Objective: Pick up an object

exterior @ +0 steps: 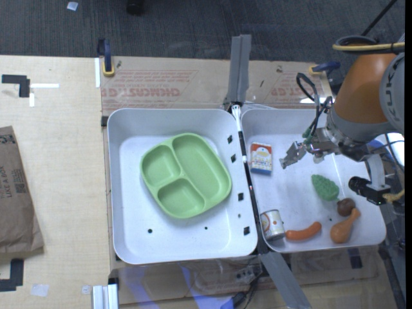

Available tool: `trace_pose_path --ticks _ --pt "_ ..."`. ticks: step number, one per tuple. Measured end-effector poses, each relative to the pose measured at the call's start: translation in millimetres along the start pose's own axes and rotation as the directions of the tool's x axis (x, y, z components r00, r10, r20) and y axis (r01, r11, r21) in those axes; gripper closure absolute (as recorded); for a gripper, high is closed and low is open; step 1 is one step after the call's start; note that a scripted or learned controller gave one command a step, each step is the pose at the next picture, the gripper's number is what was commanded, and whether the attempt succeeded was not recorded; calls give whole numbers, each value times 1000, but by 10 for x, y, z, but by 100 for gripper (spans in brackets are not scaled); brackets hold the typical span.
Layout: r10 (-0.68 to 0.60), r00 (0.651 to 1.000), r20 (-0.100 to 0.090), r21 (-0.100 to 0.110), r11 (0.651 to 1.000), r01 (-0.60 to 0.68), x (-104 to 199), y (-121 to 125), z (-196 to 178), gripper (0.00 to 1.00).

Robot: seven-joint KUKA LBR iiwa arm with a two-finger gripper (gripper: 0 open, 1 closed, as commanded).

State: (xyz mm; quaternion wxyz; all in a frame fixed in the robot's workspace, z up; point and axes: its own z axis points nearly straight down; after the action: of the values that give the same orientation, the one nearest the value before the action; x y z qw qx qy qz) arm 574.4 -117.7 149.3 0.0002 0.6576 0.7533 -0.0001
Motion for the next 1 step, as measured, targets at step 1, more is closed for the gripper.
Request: trace_pose_path --ticks 1 --pt "15 1000 1 1 1000 -15 -724 -92 39 0"
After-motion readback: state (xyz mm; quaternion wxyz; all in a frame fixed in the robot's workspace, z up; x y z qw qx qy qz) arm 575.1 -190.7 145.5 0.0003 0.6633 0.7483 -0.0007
